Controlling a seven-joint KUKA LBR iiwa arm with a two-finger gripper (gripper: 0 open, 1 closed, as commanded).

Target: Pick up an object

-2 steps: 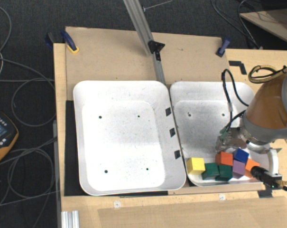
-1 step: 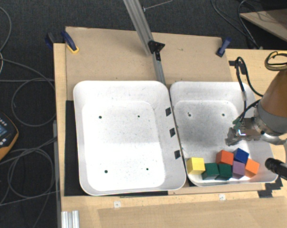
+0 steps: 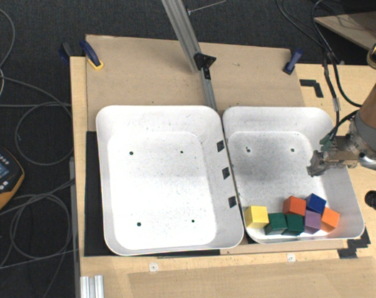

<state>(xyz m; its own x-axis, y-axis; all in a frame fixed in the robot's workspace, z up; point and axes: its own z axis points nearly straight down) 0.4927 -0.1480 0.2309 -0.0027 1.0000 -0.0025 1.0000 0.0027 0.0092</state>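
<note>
While the pincer (image 3: 317,166) hangs over the right bin's (image 3: 268,120) right side, its grip state unreadable, the blocks (image 3: 293,216) sit clustered along that bin's near edge, below and slightly left of it, well apart from it.

No readable text, label, brand, number or sign was found anywhere in the camera view. The handheld device (image 3: 0,176) at the left edge showed a lit bluish screen, but its contents were too small and blurred to read. The black marks on the table (image 3: 312,87) near the right bin (image 3: 271,126) were plain tape pieces, carrying no lettering. The coloured blocks (image 3: 293,215) bore no visible markings.
</note>
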